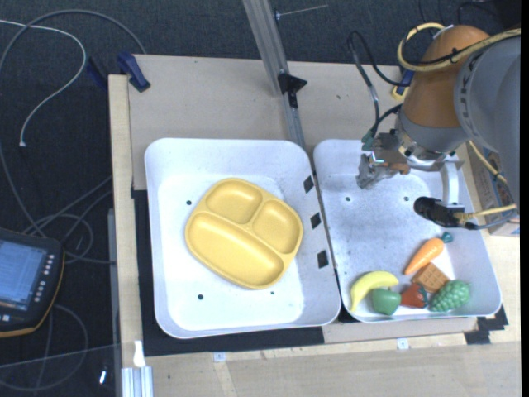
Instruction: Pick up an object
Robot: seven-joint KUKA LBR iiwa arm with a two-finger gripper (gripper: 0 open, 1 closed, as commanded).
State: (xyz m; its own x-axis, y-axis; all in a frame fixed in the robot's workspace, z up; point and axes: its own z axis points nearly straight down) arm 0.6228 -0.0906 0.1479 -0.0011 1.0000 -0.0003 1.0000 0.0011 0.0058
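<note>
The gripper [369, 172] hangs over the far part of the right bin [355, 230], above bare white floor; whether it is open or closed cannot be told, and nothing shows in its grasp. The objects sit well apart from it, clustered in the bin's near right corner: a curved yellow banana [369, 285], a round green apple [384, 301] touching it, a red piece [412, 295], a tan waffle-textured piece [431, 276], a tapered orange carrot [424, 255] and bumpy green grapes [450, 295]. The left bin [165, 222] holds a smooth yellow divided plate [244, 231]. A metal pole [269, 35] rises from the bench [207, 98] between the bins.
</note>
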